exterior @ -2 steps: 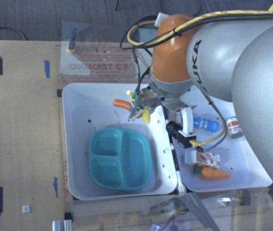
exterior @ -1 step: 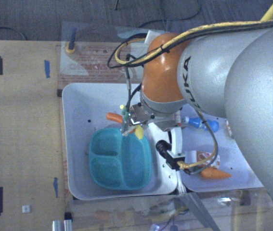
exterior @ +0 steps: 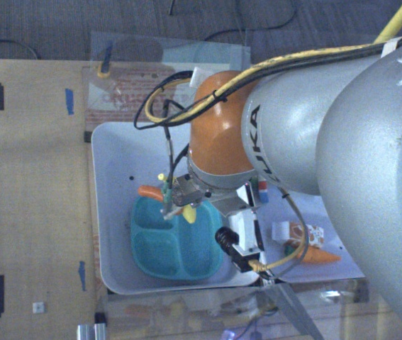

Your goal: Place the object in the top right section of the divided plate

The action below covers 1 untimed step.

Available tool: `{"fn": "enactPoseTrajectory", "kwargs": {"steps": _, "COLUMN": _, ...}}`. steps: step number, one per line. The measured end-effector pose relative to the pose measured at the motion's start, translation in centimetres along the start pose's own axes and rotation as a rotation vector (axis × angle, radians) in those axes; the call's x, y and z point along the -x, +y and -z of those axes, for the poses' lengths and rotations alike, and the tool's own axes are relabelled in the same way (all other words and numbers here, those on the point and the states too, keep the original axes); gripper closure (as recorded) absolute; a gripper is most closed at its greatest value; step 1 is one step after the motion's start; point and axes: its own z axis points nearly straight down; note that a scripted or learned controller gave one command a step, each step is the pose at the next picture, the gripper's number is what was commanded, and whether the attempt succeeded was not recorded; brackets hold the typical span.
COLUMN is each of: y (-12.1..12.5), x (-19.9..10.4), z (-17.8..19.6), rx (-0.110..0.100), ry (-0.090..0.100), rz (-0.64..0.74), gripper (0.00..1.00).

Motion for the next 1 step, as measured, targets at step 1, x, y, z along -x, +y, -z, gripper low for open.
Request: {"fn": "enactPoseTrajectory", "kwargs": {"steps": 1, "y": 0.01, "x": 0.09, "z": 0.01, "rx": 0.001, "ry": 0.0, "rz": -0.002, "gripper": 0.0}}
